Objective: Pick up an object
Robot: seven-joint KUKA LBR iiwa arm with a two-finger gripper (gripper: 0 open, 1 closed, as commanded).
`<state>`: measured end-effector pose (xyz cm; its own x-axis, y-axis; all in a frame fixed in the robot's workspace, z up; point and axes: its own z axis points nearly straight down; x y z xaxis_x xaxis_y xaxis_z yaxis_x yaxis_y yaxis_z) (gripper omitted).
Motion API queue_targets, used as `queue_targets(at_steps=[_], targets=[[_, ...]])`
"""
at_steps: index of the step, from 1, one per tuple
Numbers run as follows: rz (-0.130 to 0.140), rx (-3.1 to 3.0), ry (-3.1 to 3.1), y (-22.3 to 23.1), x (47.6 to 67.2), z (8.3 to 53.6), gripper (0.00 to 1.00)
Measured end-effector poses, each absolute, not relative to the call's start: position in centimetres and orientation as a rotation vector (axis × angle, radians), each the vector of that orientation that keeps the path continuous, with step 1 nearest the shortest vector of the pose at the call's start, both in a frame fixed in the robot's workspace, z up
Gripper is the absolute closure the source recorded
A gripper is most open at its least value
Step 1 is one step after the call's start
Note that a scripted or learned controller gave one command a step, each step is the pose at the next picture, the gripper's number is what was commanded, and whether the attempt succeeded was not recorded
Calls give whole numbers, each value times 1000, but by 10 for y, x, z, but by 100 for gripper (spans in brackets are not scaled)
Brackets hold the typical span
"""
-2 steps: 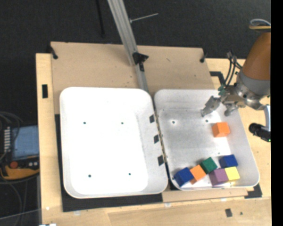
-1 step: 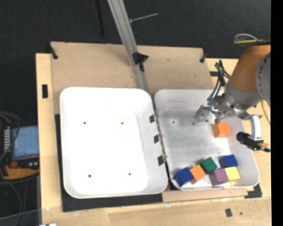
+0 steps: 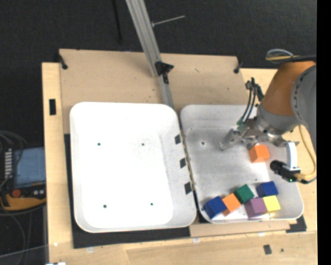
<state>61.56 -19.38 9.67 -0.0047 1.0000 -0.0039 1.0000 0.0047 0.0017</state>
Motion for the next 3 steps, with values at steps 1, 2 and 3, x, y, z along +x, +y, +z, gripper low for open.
queue_targets(at_steps=[1, 2, 3], targets=[[3, 2211, 2221, -194, 617, 110, 100], [7, 2211, 2222, -196, 628, 160, 100], [8, 2209, 2223, -196, 632, 226, 100]])
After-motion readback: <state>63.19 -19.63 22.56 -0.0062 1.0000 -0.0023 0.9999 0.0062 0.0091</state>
